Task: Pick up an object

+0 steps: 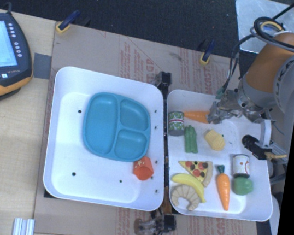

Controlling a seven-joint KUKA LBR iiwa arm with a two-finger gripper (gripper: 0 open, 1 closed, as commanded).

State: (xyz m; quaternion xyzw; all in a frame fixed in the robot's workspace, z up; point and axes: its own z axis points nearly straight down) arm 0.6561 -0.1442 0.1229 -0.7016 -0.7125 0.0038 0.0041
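Near the far wall of the right bin [264, 216], a small carrot [196, 116] lies on its side, its thick end just beside my gripper [218, 113]. My gripper sits low over that corner, and I cannot tell from above whether it is touching the carrot or what state it is in.

Just left of the small carrot stands a little green-labelled can [176, 122], and below it a green pickle [191, 139] lies lengthwise. A yellow corn piece [215, 140] rests near the middle of the bin. Toward the near side I see a pizza slice [197, 168], a banana [188, 184] and a croissant [185, 196] close together, with a larger carrot [223, 189] beside them, a green round fruit [242, 185] and a white can [241, 164] near the right wall.

My left bin [59, 128] holds a blue divided plate [117, 126] and, touching its near right corner, a small red cup [143, 169]. A handheld control pad [1, 58] lies on the bench at the far left.
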